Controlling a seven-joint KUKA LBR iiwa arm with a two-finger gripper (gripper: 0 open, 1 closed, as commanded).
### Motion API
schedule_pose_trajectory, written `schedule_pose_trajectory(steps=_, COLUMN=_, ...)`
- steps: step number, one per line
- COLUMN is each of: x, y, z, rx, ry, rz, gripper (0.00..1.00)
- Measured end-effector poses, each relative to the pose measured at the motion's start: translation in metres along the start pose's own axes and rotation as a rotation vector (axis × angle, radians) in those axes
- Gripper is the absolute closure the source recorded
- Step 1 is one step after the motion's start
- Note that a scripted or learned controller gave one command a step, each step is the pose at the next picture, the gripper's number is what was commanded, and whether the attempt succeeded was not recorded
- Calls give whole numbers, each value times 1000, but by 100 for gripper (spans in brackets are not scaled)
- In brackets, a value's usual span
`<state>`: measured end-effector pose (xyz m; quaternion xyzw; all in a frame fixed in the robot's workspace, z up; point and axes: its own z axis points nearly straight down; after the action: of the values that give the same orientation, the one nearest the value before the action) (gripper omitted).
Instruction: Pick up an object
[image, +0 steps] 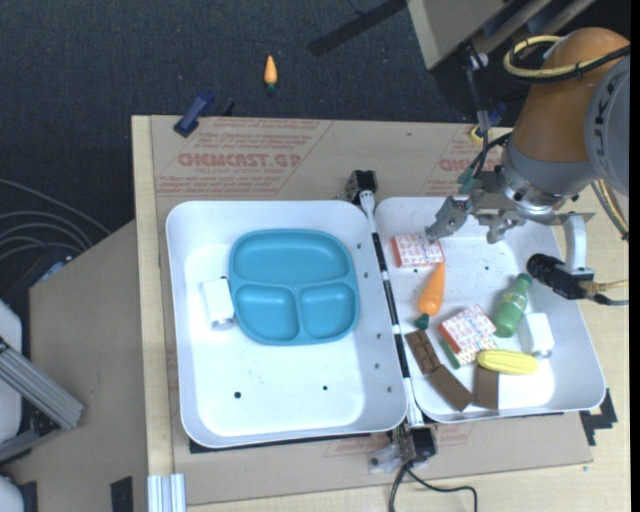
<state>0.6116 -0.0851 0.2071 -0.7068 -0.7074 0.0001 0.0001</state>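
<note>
On the left, the left bin (190, 300) is seen to hold a blue divided tray (293, 285) and a small white block (217, 300) just beside the tray's left edge. Nothing in this bin is being approached.

Across the central divider, the right bin (585, 375) is seen to carry the loose objects from which one is to be picked. A red-and-white patterned box (416, 250) lies near the bin's upper left, with an orange carrot (432, 290) just below it. Further down, a dark brown bar (432, 362) is laid along the divider side, a second patterned box (467, 333) sits beside it, and a yellow corn cob (507, 361) rests near the lower edge. A green bottle (511, 307) lies tilted toward the right wall.

Above the upper part of this bin the gripper (468, 222) is held, its two fingers spread apart with nothing between them, so it is released and nothing is grasped. Its left finger hangs just above the upper patterned box.

The step in hand is judged to be the approach: no object has yet been taken. The patterned box under the fingers appears the likeliest target, though this cannot be told for certain. For the next move, the fingers would need to be centred over one object, lowered around it and closed before any lift is attempted
</note>
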Motion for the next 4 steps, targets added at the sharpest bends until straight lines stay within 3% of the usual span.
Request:
schedule_pose_trajectory(steps=1, x=-19, y=33, z=87, rx=3, ry=0, rz=1, gripper=0)
schedule_pose_trajectory(steps=2, x=-6, y=33, z=119, rx=-3, ry=1, rz=0, gripper=0)
schedule_pose_trajectory(steps=3, x=-7, y=34, z=107, rx=-7, ry=-1, rz=0, gripper=100)
schedule_pose_trajectory(steps=4, x=-7, y=34, z=108, rx=-6, ry=0, rz=0, gripper=0)
